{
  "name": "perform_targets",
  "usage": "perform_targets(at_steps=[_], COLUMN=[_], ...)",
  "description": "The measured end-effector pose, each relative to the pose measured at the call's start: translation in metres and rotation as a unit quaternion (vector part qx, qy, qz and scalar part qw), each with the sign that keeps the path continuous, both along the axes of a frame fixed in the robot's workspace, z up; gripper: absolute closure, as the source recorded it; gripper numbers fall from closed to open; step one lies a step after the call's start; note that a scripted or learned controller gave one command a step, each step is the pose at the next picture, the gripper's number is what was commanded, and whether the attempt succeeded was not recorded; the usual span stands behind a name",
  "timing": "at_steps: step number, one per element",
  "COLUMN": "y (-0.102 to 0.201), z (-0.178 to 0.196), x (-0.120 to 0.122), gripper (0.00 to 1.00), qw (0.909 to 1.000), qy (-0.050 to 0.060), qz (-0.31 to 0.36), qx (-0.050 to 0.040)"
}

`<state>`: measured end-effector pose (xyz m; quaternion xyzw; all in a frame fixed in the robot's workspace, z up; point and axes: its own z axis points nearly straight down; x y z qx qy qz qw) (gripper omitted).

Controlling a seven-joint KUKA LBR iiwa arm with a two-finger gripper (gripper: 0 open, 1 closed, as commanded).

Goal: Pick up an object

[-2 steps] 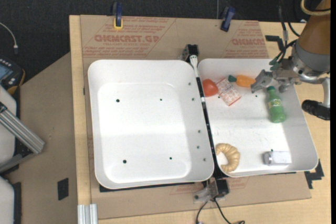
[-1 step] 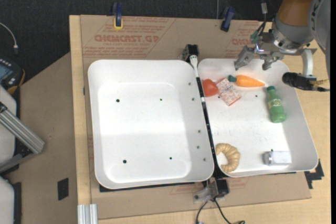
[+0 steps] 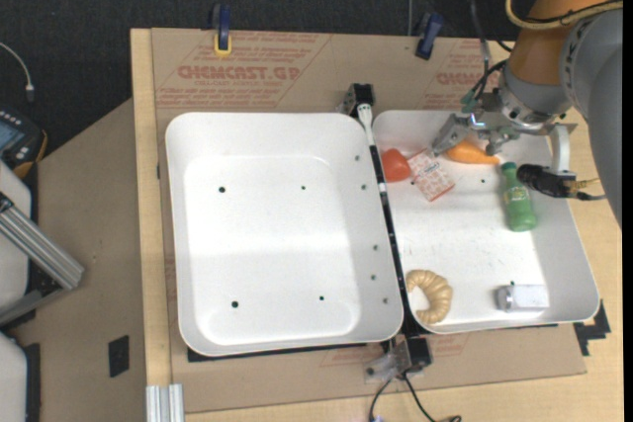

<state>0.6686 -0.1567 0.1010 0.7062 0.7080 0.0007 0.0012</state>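
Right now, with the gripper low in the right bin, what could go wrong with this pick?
1. The gripper sits by the carrot, the packet and the red piece; it may nudge them instead of grasping one.
2. The carrot lies near the bin's far wall; a finger might strike it.

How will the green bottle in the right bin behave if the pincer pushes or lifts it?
The green bottle lies on its side on the smooth floor of the right bin, so it will probably roll or slide when pushed. It looks like small plastic, likely light. Its rounded body may slip from the pincer unless gripped across the middle.
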Motion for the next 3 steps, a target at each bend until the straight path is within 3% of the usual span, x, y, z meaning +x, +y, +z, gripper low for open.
perform_targets(at_steps=[1,2,3], y=[0.058,0.027,0.036], z=[-0.007,-0.007,0.049], x=[0.003,-0.018,0.001], gripper=[0.0,0.0,0.0], qw=[1.0,0.9999,1.0], qy=[-0.004,-0.01,-0.002], qz=[0.0,-0.001,0.0], qx=[-0.0065,-0.0003,-0.0007])
